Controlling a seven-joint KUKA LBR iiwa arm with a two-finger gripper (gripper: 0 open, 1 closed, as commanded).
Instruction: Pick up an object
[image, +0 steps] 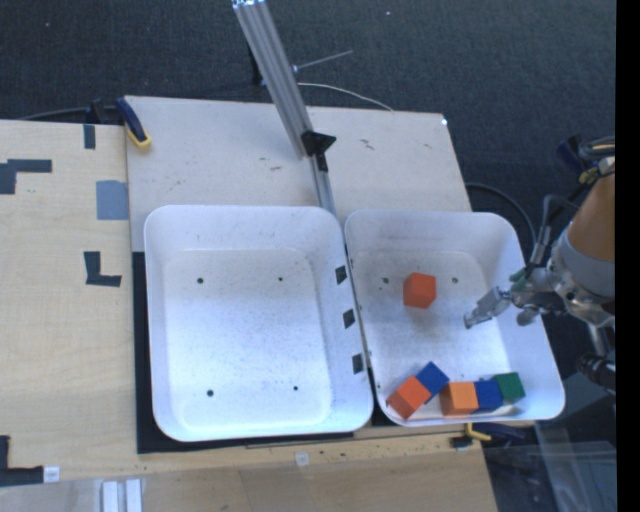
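An orange cube lies alone in the middle of the right bin. Along that bin's front wall sits a row of cubes: orange, blue, orange, blue and green. My gripper hangs over the bin's right side, right of the lone orange cube and apart from it. Its fingers are spread open with nothing between them. The orange-banded wrist reaches in from the right edge.
The left bin stands beside the right one, sharing a middle wall. A slanted aluminium bar comes down from the top to the bins' junction. A blue-and-yellow clamp sits at the bench's back left.
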